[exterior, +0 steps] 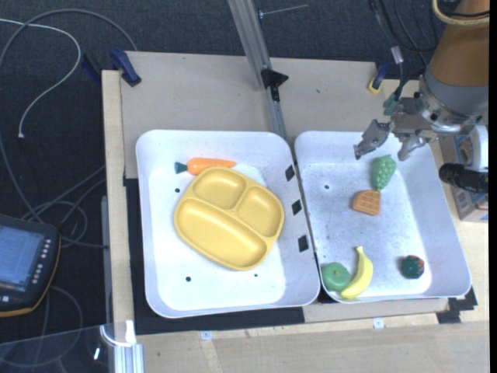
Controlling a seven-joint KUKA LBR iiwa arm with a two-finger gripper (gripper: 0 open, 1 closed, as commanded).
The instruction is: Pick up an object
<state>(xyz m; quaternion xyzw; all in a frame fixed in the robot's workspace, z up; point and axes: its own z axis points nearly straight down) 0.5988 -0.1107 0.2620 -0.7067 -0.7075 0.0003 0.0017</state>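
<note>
Camera view: gripper [390, 139] hangs over the far end of the right bin [443, 231], fingers spread wide and holding nothing. Nearest item is the green grapes [381, 171], directly below the spread fingers and just apart from them, long axis running roughly toward the near edge. Orange waffle piece [366, 202] lies just beyond the grapes. Banana [358, 273], green apple [335, 275] and strawberry [411, 266] sit well apart at the near end. Judgement: a short descent onto the grapes is the likeliest pick

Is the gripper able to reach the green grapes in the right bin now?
Probably yes. The gripper hangs open just above the grapes, with nothing between them; the waffle lies apart, below.
</note>
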